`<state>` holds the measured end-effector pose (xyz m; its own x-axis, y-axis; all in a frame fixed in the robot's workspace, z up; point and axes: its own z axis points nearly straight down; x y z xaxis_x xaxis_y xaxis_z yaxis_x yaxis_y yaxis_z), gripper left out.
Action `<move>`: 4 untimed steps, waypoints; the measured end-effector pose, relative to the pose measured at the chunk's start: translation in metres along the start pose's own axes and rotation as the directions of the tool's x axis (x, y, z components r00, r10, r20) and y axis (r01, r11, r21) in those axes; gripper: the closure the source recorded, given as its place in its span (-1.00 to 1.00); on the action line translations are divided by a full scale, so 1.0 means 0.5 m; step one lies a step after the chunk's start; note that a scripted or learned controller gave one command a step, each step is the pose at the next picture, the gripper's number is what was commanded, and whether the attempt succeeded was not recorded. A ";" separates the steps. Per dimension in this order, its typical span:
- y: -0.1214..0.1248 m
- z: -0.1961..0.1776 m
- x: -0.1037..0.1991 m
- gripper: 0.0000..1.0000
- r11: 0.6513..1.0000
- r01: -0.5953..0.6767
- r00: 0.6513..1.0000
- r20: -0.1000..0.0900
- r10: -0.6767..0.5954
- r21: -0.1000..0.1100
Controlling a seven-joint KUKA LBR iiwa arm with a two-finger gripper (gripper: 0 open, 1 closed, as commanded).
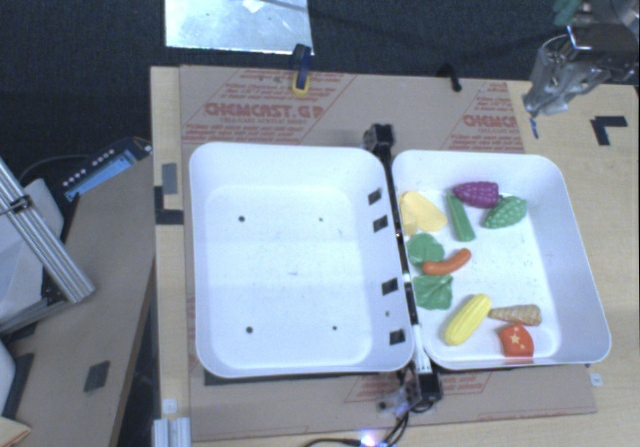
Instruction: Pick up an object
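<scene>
- We find the jaws (548, 95) past the far right corner of the counter (260, 100), above the board and outside both bins; we cannot tell whether they are spread or pressed together, and we see nothing between them.
- We judge the task at its approach step: no toy is lifted yet.
- All the toys lie in the right bin (575, 235): a purple one (476, 194) and a green cone (506, 211) near its far edge, a yellow wedge (420, 209) by the inner wall, an orange carrot (447, 261) mid-bin, a corn cob (466, 319) and a red piece (516, 340) near the front edge.
- Next we would need to come inward and down over one toy.
- The corn cob and red piece have open floor around them; the wedge and green leaves (428, 270) crowd the inner wall.
- The left bin (215, 235) offers bare floor.
</scene>
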<state>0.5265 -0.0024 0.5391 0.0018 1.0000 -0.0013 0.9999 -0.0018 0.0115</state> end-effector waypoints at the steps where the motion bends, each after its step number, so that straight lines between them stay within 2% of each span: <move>1: -0.083 0.006 0.079 1.00 1.000 0.010 1.000 -0.003 -0.010 0.008; 2: 0.094 0.012 0.023 1.00 1.000 0.001 1.000 0.001 -0.001 0.008; 3: 0.237 0.012 -0.075 1.00 1.000 -0.001 1.000 0.001 0.001 0.007; 4: 0.058 0.107 -0.071 1.00 1.000 0.001 1.000 -0.003 -0.001 0.016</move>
<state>0.5559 -0.0383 0.4859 0.0004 1.0000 0.0017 1.0000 -0.0004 -0.0050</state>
